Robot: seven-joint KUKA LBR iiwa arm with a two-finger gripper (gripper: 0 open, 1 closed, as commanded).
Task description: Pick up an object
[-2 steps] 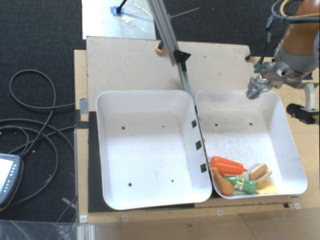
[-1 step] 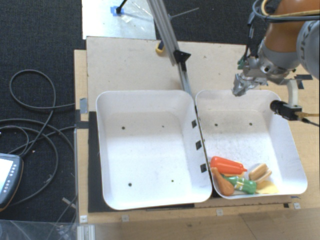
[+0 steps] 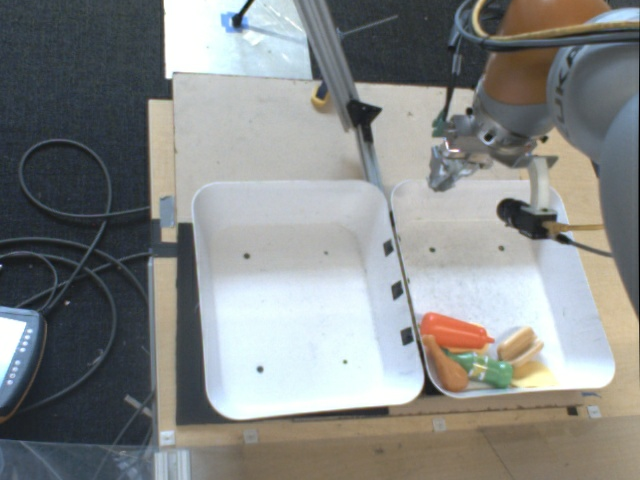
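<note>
The pincer hovers above the right bin's far edge; whether it is parted is unclear, seemingly carrying nothing.

arm: cut off by top and right edges | gripper: blurred, finger state unreadable | tablet: clipped at left edge | green toy: too small to identify, partly under bun

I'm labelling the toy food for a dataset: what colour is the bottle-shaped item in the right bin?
Green, seen in the camera view: the bottle lies among the toys at the right bin's near edge.
</note>
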